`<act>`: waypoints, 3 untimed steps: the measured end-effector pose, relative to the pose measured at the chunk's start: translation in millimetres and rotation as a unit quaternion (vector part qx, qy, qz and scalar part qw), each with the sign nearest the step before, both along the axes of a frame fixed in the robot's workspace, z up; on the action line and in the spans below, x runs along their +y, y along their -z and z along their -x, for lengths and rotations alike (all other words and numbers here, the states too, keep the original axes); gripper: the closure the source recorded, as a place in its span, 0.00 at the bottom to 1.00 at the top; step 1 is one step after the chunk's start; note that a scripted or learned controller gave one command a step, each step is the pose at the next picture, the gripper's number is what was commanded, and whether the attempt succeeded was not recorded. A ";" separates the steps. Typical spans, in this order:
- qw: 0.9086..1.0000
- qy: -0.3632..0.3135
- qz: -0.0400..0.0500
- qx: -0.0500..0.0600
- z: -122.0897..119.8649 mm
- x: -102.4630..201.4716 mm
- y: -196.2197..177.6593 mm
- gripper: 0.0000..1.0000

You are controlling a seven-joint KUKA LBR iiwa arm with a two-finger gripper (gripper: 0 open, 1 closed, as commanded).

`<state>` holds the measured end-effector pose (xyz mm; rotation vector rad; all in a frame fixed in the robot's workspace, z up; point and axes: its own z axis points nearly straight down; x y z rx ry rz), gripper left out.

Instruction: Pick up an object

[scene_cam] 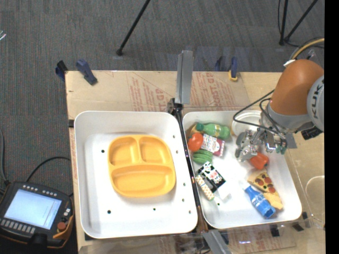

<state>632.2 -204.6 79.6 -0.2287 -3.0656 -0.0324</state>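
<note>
My gripper (246,151) hangs low over the upper right part of the right bin (294,194), below the arm's orange band (297,86). An orange-red block (259,161) lies just to its lower right, touching or nearly touching it. A pizza-slice toy (265,184) and a blue bottle (260,202) lie nearer the front right corner. On the bin's left side are a green bottle (214,129), a red round toy (195,142), a red-labelled packet (213,145), a green piece (202,157) and a black-and-white box (212,175).
The left bin (90,194) holds a yellow divided plate (142,164). A white round dish (248,119) sits at the back of the right bin, partly behind the arm. A beige strip (204,187) lies by the divider. A teach pendant (34,210) rests on the floor at front left.
</note>
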 end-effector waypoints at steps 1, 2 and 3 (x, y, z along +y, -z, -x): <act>1.000 0.000 0.001 -0.002 -0.7 -0.4 0.1 0.00; 0.996 -0.087 0.008 -0.033 72.9 -6.4 -6.3 0.00; 0.986 -0.165 0.006 -0.034 149.7 -6.8 -5.9 0.00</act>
